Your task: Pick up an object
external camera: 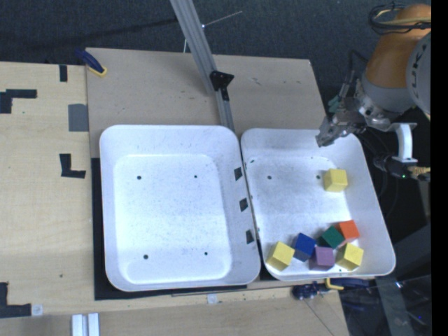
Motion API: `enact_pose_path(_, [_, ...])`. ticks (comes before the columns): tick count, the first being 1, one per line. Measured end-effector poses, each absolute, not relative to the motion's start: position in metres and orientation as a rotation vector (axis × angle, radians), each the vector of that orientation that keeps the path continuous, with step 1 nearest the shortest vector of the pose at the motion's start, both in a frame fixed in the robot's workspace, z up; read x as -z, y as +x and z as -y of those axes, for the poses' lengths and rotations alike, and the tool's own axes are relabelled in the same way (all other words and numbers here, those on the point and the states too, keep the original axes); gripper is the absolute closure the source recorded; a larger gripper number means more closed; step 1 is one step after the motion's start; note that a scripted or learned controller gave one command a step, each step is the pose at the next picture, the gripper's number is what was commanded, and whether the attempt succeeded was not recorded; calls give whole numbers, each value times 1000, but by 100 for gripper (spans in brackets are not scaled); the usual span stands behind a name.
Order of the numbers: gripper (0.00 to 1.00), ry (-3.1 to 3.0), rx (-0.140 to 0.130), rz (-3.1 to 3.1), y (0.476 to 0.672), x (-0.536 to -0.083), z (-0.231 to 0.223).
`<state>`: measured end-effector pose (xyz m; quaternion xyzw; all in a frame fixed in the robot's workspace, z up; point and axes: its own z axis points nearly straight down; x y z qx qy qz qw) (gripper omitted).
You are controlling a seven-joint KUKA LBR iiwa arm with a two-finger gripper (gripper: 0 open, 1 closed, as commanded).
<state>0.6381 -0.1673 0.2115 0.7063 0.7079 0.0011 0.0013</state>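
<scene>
My gripper (327,138) hangs over the far right corner of the right bin (280,152), its dark fingers pointing down and left. Nothing shows between them. A yellow cube (336,180) lies alone in the right bin, a short way below the gripper. Along the bin's near edge sits a cluster of cubes: yellow (281,255), blue (304,246), purple (324,257), green (332,237), orange (348,229) and another yellow (352,256).
The left bin (168,201) lies beside the right one. A slanted metal bar (199,40) with a black clamp (221,80) crosses the bench behind the bins. A blue and yellow tool (91,61) rests at the bench's far left.
</scene>
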Motion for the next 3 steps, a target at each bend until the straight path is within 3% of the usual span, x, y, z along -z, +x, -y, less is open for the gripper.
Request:
enact_pose_path(1, [100,2218,-3,-2222,639,-240,167])
enact_pose_path(3, [100,2215,-2,-2230,650,-240,55])
